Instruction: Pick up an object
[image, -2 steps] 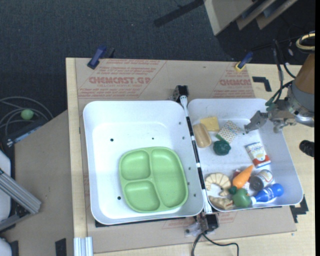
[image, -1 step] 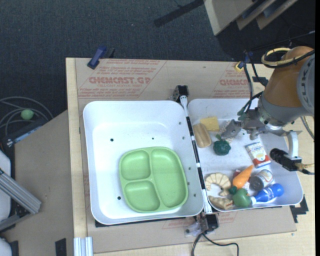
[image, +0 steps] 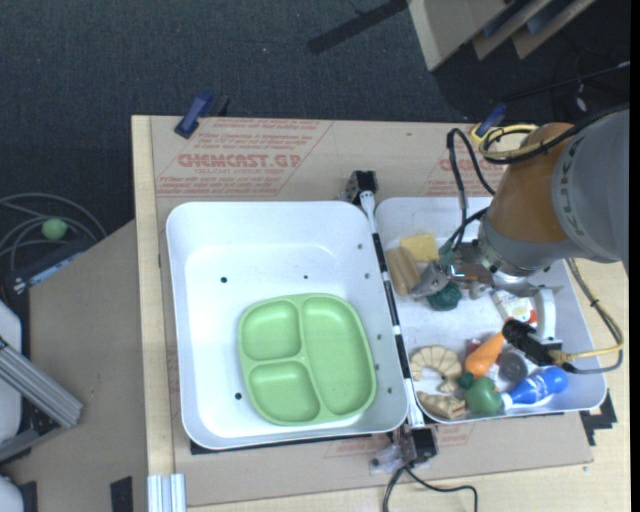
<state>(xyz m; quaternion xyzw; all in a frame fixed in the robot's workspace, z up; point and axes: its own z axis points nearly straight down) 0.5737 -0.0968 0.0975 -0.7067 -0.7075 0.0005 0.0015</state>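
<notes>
While the arm (image: 545, 195) reaches in from the right, its gripper (image: 447, 280) sits low in the right bin (image: 575, 300), directly over a small dark green object (image: 442, 296); whether the tool is apart or together cannot be told. A tan block (image: 403, 268) and yellow piece (image: 420, 247) lie just left. The left bin (image: 200, 250) holds a green divided plate (image: 305, 357).
</notes>
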